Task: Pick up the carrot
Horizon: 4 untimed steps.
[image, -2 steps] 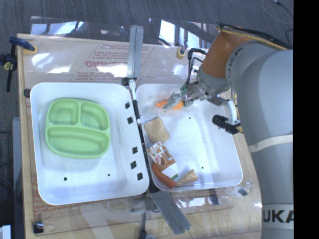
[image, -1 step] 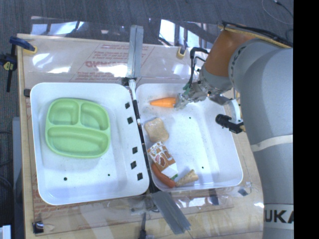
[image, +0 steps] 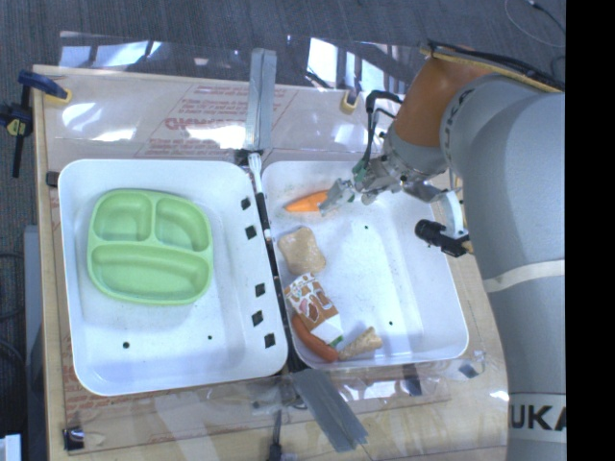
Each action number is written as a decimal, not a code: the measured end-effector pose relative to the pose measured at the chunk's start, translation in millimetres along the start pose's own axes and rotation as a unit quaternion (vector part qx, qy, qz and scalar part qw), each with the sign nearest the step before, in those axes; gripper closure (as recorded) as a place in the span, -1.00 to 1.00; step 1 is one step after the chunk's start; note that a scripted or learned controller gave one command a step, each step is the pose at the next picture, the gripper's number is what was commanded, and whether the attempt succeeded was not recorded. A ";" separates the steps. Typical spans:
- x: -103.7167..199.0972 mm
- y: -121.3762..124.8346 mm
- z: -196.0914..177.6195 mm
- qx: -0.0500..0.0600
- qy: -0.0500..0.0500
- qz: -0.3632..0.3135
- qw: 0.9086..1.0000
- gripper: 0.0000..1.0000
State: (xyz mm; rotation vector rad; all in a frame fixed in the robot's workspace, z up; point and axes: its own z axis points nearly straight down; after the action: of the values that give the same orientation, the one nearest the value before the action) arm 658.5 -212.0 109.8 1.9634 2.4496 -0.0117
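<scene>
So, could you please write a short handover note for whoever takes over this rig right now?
Hand: low in the right bin, at the right end of the carrot; grip state unclear.
Carrot: lying near the bin's far left corner, not lifted.
Also in that bin: a bread slice, a snack packet, a sausage, a cone. Green tray sits in the left bin.
Done: approach.
Left: grasp and lift.

Single fixed camera above bench (image: 144, 128), slanted down over both bins.
</scene>
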 end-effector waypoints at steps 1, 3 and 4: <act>51.0 9.4 17.6 0.001 0.005 0.155 0.988 -1.00; 73.0 -11.7 19.0 0.003 0.004 0.373 0.928 1.00; 73.9 -11.8 9.7 0.006 0.005 0.370 0.929 1.00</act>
State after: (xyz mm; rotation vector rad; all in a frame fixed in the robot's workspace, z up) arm 630.9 -142.5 99.7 2.7423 1.5545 -0.0134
